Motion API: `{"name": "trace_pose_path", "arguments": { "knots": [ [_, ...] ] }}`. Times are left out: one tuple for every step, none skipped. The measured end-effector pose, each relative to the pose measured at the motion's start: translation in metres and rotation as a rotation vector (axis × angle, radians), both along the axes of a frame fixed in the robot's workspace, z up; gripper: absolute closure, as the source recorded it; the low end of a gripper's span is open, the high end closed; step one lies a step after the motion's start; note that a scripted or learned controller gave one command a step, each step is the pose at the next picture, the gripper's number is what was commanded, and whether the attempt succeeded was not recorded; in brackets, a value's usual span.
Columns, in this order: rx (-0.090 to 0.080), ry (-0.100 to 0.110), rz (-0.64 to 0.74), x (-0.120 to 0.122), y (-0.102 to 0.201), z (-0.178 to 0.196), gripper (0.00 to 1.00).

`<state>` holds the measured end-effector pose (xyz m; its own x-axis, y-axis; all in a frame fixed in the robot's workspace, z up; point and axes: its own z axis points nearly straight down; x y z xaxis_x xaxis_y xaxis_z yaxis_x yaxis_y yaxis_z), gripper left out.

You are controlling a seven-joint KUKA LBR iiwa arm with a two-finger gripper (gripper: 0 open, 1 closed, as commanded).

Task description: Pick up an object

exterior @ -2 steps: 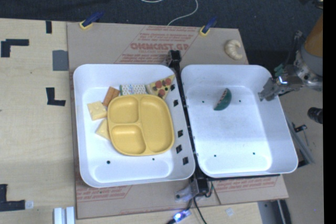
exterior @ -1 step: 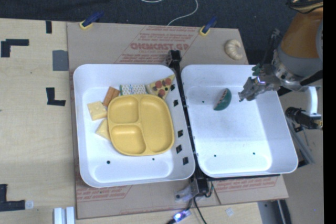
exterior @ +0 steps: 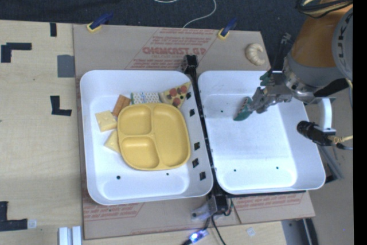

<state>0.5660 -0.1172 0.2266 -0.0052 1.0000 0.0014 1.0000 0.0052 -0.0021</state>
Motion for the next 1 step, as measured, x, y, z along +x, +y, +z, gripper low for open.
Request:
{"name": "trace_pose_path", "arguments": {
  "knots": [
    [0.0, 0.001, 0.0, -0.0133, 0.0448, -0.002, 1.0]
  ]
}}
